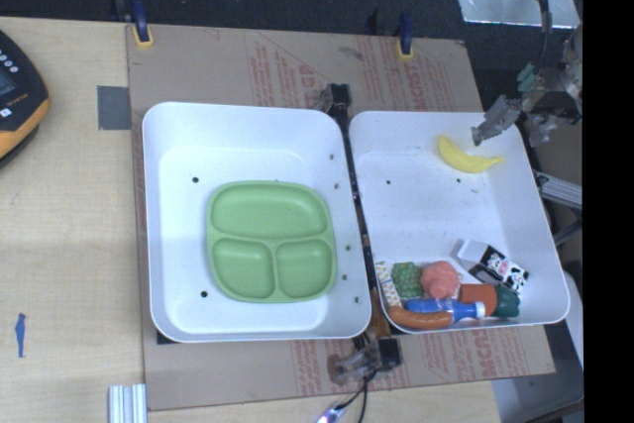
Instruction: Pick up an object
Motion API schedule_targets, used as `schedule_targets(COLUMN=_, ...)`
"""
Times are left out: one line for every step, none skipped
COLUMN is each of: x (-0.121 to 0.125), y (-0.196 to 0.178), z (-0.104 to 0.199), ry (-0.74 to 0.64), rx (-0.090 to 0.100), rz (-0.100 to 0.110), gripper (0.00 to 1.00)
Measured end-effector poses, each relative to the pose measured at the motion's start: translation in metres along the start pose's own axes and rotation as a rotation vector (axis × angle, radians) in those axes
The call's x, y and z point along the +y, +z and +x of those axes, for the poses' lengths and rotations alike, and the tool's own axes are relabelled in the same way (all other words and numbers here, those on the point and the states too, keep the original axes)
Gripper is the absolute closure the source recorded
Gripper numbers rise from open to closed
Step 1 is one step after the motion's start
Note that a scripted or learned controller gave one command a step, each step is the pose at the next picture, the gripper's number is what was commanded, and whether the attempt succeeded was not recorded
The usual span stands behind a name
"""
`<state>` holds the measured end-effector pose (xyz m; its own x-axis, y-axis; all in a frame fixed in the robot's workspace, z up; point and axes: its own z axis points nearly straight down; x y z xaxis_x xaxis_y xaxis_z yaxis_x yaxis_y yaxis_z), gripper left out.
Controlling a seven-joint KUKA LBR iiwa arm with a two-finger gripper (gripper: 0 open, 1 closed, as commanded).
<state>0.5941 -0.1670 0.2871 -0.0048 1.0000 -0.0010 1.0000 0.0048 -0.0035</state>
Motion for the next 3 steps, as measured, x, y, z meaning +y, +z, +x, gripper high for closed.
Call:
schedule_targets(x=0.026, y=0.129, z=-0.041, ry=0.001, rx=0.0, rz=0.003, gripper=0.0)
schedule_targets(x=0.064, y=0.192, z=-0.043, ry=-0.004, rx=0.002, rz=-0.001, gripper=0.0)
schedule_targets(x=0.062, y=-0.054, z=-0.046, ry=0.0, rx=-0.001, rz=-0.005, gripper=0.0)
